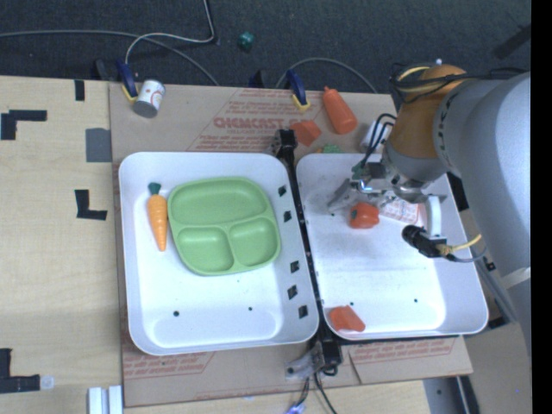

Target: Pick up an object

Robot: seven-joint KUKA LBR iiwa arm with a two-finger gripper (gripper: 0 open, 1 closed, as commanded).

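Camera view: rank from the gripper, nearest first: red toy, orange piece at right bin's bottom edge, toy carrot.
1. Red toy, beside the gripper, right bin.
2. Orange piece, right bin's bottom edge.
3. Toy carrot, left bin, far side.

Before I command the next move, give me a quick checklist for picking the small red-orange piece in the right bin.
1. Target located: ok. The small red-orange toy piece lies in the upper part of the right white bin.
2. Arm at target: ok. The grey arm with the orange band ends right beside it.
3. Grasp on target: cannot tell.
4. Space around target: ok. A second orange-red piece sits well apart, at the bin's near edge.
5. Other bin out of the way: ok. The green divided plastic plate and orange toy carrot lie in the left white bin.
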